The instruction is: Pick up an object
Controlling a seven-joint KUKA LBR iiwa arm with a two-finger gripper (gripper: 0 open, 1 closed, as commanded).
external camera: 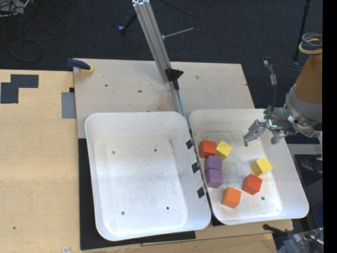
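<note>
Hovering pincer (265, 132), arm (310, 88) cropped, fingertips indistinct

Grey arm (304, 107) with orange band, pale metal fingers (254, 133).

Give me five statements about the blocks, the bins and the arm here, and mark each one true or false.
1. All the blocks lie in the right white plastic bin. True.
2. The tall purple block stands beside the divider between the bins. True.
3. The end effector grips a yellow block. False: it hangs above bare bin floor, and both small yellow cubes lie apart from it.
4. Three orange or red cubes are in view. True: one by the purple block, two nearer the front.
5. A blue cube lies in the left white plastic bin. False: no blue cube is there.
</note>
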